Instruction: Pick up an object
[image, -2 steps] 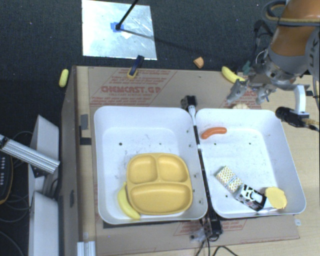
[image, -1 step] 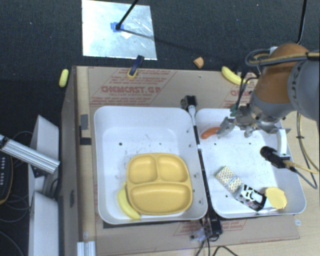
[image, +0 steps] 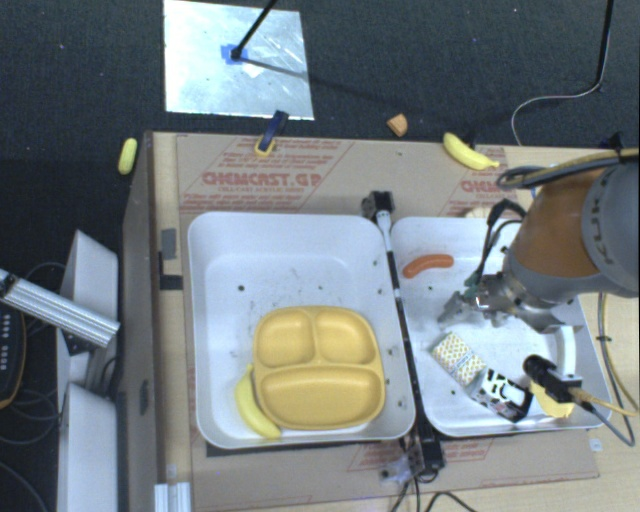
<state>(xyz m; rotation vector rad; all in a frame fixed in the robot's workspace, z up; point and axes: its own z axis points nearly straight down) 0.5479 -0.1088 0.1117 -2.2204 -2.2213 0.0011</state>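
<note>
gripper (image: 462, 308) over right bin (image: 440, 412) | we can't tell its grip state | sausage (image: 428, 265) just beyond, patterned pkg (image: 456, 356) just below

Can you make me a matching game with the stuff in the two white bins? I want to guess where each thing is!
Things:
1. yellow divided tray
2. orange hot dog
3. patterned box
4. yellow banana

Places:
A. right bin, near its front
B. tucked under the tray's left edge
C. middle of the left bin
D. right bin, near its back

Pairs: 1-C, 2-D, 3-A, 4-B
</note>
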